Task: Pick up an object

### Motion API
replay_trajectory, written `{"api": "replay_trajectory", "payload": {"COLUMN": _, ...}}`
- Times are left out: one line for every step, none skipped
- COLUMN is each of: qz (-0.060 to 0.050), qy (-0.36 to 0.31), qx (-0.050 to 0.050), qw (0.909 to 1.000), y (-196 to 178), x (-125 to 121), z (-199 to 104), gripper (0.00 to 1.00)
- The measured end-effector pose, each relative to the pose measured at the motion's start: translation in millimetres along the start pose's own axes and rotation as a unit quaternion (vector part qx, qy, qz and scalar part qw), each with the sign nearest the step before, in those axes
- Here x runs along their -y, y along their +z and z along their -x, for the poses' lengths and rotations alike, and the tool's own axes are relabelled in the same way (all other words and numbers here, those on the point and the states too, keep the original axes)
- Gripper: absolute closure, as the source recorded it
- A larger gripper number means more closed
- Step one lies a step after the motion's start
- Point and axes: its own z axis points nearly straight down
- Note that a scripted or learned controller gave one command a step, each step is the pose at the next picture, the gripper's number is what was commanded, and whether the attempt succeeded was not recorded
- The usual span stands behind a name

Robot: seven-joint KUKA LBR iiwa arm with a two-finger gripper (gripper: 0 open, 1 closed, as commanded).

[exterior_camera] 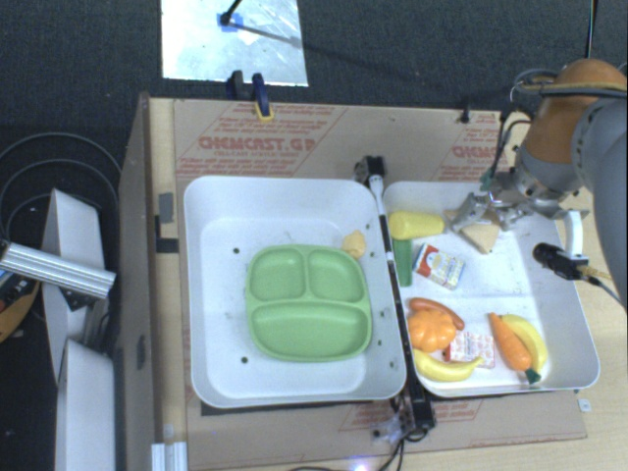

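My gripper [478, 211] is low over the far part of the right bin [574, 337], with the arm coming in from the right. A tan wedge-shaped piece [482, 236] lies right beneath it, touching or nearly touching; I cannot tell whether it is gripped. Elsewhere in the right bin are a yellow corn-like piece [415, 225], a green stick [401, 260], a red and white carton [439, 266], an orange pepper [431, 331] with a red sausage [435, 309] behind it, a banana [446, 367], a small printed packet [472, 345], and a carrot [510, 340] beside a second banana [533, 340].
The left bin [221, 224] holds a green divided plate [308, 300] and a small yellow item [354, 243] by its right wall. The two bins meet at a dark divider [389, 263]. Cardboard covers the bench around them.
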Motion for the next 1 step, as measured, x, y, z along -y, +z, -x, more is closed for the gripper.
{"api": "replay_trajectory", "payload": {"qz": 0.013, "qy": -0.002, "qx": 0.001, "qw": 0.9999, "y": -46.6, "x": 2.0, "z": -68.5, "gripper": 1.00}}
